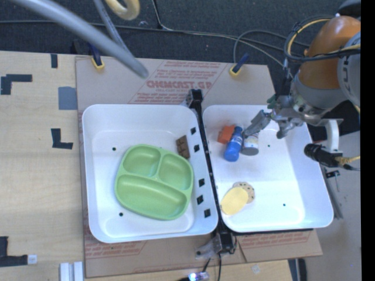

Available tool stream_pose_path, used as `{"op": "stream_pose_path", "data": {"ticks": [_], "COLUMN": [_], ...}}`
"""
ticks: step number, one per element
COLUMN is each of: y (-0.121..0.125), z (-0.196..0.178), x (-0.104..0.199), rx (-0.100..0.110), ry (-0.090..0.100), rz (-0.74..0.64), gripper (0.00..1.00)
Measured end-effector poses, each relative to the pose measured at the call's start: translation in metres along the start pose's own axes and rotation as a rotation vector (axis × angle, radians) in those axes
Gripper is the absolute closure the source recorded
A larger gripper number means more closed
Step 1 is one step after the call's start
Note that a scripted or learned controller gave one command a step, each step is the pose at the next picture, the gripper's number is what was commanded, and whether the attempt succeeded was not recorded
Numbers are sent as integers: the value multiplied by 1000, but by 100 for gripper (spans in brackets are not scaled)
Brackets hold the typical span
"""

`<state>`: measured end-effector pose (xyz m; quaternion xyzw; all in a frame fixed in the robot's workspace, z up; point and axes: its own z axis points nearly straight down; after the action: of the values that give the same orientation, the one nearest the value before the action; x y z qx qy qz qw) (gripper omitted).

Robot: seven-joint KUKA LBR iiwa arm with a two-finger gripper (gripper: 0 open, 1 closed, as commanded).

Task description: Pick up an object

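In the right bin (304, 209), an orange block (226, 134), a blue bottle (233, 145) and a small grey-and-white cylinder (250, 147) lie together near the back left. A yellow, flat object (235, 200) with a speckled end rests toward the front left. My gripper (268, 132) hangs over the back of this bin, just right of the cluster. It is open, and nothing sits between its fingers. The left fingertip (253, 131) is just above the grey cylinder.
The left bin (94, 157) holds a green divided plate (154, 181) and a small brown block (183, 147) by the black divider (200, 157). Cables and a grey hose cross the back of the bench. A black fitting (319, 153) juts out at the right bin's right rim.
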<state>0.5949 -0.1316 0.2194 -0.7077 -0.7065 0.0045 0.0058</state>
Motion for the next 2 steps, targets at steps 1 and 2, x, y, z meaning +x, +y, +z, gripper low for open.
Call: {"op": "stream_pose_path", "data": {"ticks": [1,2], "y": [3,8], "z": [-8,38], "x": [0,5], "rx": [-13,-9], "ry": [-2,-2], "rz": [-4,-4], "gripper": [0,0]}}
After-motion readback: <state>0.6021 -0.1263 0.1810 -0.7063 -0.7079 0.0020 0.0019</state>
